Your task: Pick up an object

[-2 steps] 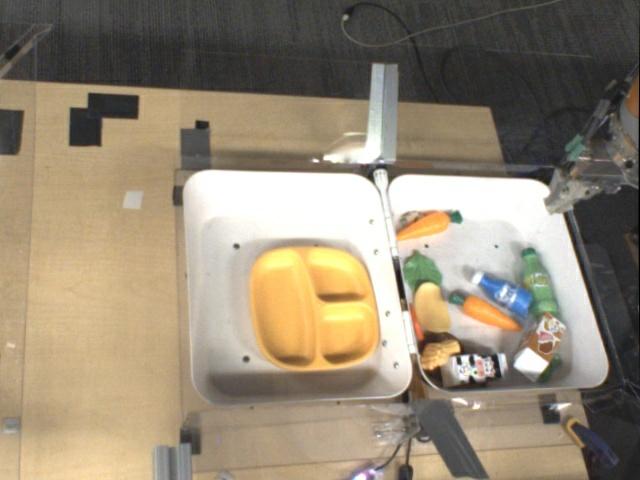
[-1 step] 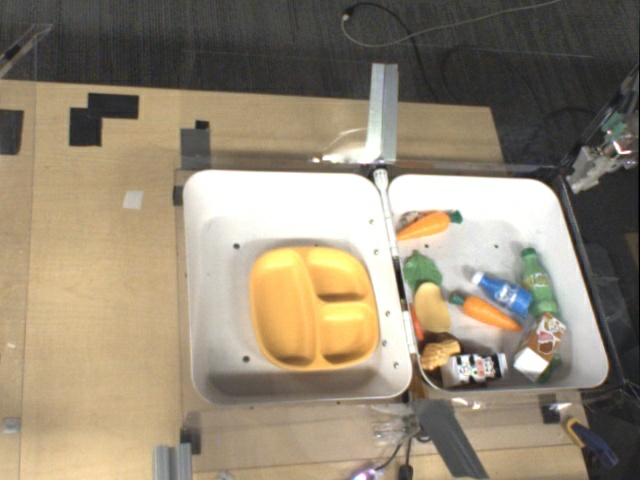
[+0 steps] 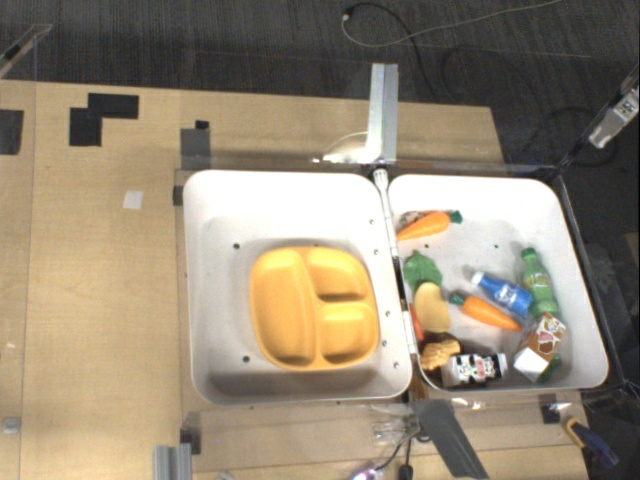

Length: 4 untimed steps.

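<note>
The right bin (image 3: 560, 218) holds several small toy foods. An orange carrot (image 3: 424, 225) lies at its back left, and below it a green vegetable (image 3: 420, 268) and a yellow pear-like piece (image 3: 433, 308). A second carrot (image 3: 490, 312), a blue bottle (image 3: 503, 291) and a green bottle (image 3: 535, 276) lie in the middle and right. Along the front are a dark labelled bottle (image 3: 472, 369), a small brown lump (image 3: 438, 349), a white block (image 3: 530, 364) and a brown carton (image 3: 546, 334). My gripper (image 3: 618, 116) pokes in at the right edge, far above and behind the bin, with nothing on it.
The left bin (image 3: 215, 228) holds a yellow divided tray (image 3: 312, 305). A metal post (image 3: 383, 108) stands behind the wall between the bins. Wooden bench top stretches to the left, and cables run over the dark floor at the back.
</note>
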Tool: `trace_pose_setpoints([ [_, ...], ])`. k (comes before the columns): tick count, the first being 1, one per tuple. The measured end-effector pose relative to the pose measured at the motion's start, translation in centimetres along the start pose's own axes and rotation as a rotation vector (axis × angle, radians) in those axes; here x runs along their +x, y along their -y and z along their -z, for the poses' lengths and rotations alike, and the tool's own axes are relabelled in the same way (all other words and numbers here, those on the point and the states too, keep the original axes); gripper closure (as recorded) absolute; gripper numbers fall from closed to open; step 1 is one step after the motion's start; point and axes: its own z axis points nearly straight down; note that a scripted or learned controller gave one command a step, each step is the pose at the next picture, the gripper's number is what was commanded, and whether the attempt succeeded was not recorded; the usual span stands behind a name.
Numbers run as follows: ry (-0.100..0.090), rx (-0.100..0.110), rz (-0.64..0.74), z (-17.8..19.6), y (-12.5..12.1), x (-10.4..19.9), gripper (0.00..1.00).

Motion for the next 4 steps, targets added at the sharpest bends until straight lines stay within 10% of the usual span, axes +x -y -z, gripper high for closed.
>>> trace_pose_setpoints([
  [3, 0.000, -0.001, 0.540, 2.9, -1.2, -1.1, 1.00],
  [4, 0.000, -0.003, 1.055, 2.9, -0.4, -0.4, 1.00],
])
